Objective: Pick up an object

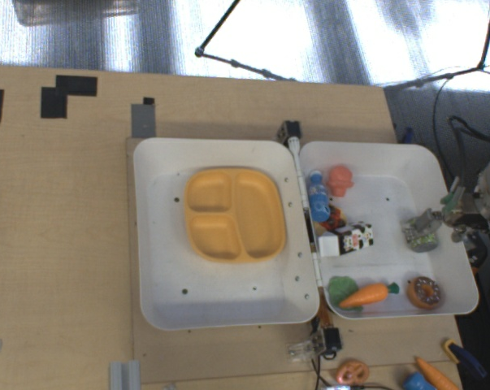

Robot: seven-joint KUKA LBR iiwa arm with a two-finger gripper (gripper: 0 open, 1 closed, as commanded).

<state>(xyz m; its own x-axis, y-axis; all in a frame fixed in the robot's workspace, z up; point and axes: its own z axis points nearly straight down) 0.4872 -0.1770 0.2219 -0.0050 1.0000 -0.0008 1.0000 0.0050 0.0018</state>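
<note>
Gripper [427, 232] sits low at the right bin's [391, 187] right side; can't tell its state. Nearest pick: donut [424, 292], just toward the front edge; carrot [365, 295] lies further left, long axis left-right.

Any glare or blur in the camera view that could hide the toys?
Camera view: bright glare streaks the floor beyond the bench; the right bin is evenly lit, the toy carrot sharp; the claw at its right wall looks soft and hard to read.
</note>
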